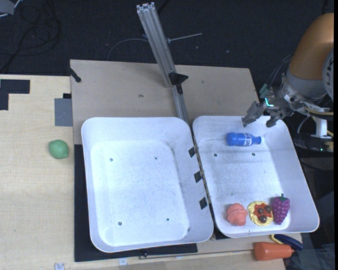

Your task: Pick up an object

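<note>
Nearest us, at the six o'clock edge of the right bin [304, 196], we see a pink lump [235, 214], a yellow toy [261, 213] and a bunch of purple grapes [280, 207] packed side by side, the toy and the grapes touching. Just outside that rim lies an orange carrot-like piece [272, 251]. The left bin [136, 129] sits beside it, and out at nine o'clock on the bench a green ball [59, 149] rests alone.

Further back, toward twelve o'clock in the right bin, lies the blue bottle [243, 139] on its side, the likeliest target. The gripper [266, 113] hovers just beyond it, over the bin's far rim, fingers spread apart and holding nothing. The arm [312, 55] leans in from three o'clock, wrist angled down toward the bottle.

We judge the risks plain: the bottle is round and lying down, so a descent off its axis could roll it away; the rim is close, so one finger might catch the wall first.
</note>
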Robot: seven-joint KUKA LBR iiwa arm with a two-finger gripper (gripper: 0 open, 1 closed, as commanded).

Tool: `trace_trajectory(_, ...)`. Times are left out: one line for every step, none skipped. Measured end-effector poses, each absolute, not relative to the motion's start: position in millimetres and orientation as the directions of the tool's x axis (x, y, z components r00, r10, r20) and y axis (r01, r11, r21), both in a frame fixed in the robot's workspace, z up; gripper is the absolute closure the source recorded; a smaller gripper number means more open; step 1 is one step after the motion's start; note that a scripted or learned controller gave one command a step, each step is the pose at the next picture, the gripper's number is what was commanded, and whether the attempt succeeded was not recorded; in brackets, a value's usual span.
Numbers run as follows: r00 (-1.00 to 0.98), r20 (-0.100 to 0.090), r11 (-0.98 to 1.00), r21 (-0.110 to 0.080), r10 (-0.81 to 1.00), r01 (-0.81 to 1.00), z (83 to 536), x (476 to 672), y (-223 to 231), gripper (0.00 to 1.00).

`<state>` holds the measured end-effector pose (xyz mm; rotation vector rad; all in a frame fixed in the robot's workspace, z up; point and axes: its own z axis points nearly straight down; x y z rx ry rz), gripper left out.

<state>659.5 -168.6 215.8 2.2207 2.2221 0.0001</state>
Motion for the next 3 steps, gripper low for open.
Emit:
trace_trajectory(-0.001, 0.0, 0.001, 0.0, 1.0, 1.0, 216, 659.5, -169, 0.0)
trace_trajectory(-0.001, 0.001, 0.001, -0.005, 1.0, 1.0, 153, 659.9, -166, 0.0)
trace_trajectory(0.0, -0.002, 0.0, 0.007, 1.0, 1.0, 110, 667.4, -169, 0.0)
